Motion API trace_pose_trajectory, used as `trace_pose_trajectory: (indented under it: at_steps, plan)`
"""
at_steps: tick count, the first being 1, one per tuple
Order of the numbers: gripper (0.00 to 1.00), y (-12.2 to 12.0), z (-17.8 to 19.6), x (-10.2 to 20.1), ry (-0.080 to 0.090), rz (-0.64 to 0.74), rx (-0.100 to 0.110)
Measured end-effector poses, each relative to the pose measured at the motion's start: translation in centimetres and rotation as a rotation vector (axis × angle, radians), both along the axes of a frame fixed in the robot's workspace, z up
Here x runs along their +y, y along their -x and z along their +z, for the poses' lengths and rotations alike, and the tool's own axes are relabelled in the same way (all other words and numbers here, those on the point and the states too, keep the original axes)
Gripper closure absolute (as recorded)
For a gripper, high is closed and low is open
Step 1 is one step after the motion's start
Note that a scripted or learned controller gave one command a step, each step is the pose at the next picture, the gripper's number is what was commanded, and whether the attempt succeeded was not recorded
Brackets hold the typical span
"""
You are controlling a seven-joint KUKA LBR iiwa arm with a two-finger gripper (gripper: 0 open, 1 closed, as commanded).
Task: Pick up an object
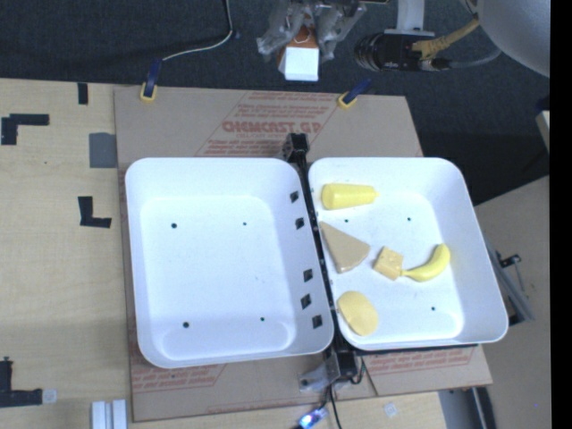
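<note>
In the camera view the gripper (pixel 306 41) hangs high at the top of the frame, over the dark floor beyond the bench, and a small white block (pixel 301 63) sits between its fingers, which close on it from either side; so the gripper is clamped on that block and appears to have an object lifted well clear of both bins. The block lies directly below the wrist, above the cardboard sheet's (pixel 268 123) far edge and roughly in line with the seam where the two bins meet. Its outline looks nearly square, so no long axis can be made out. There is one arm only, reaching in from the right. The left bin (pixel 143 239) shows just its bare white floor with a few dark dots. The right bin (pixel 465 204) holds five yellowish things: one stubby cylinder (pixel 347 196) near the far wall, one tan wedge (pixel 346 248) beside the dividing wall, one small cube (pixel 388 264), one banana (pixel 429 264) touching or just beside that cube (the gap is too fine to call), and one rounded oval piece (pixel 358 312) near the front. All five lie toward the viewer from the gripper, well apart from it. By my judgement the pick is essentially done.
</note>
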State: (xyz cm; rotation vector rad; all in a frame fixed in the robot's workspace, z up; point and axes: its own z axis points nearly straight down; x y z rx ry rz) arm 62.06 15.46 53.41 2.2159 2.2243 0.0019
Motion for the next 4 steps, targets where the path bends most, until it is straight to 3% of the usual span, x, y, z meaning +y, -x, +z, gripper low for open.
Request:
trace_pose_trajectory:
  at_steps: [1, 3, 4]
  plan:
    - [1.0, -4.9, 0.2, 6.1, -0.001, -0.001, -0.002]
    - [1.0, -4.7, -0.3, 7.9, 0.001, -0.002, 0.004]
    - [1.0, 8.2, -8.7, 7.9, 0.003, 0.002, 0.017]
